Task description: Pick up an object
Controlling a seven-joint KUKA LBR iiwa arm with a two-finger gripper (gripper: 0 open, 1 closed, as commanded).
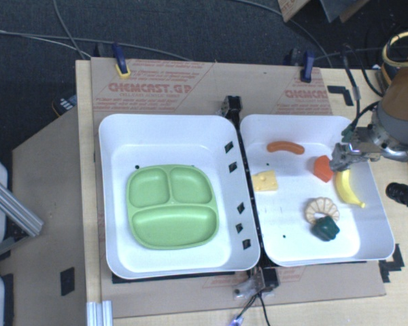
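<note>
The right bin holds several small items. An orange sausage lies at the back, and a yellow cheese wedge sits near the bin's left wall. A red-orange block and a yellow banana are at the right. Toward the front lie a tan shell-like piece and a dark green object. My gripper hangs at the right side of this bin, just above the banana's top end and beside the red-orange block. I see nothing held between its fingers.
The left bin holds a green divided plate. A black divider with clips runs between the bins. Blue clamps hold the cardboard at the back. Cables trail over the dark floor behind the bench.
</note>
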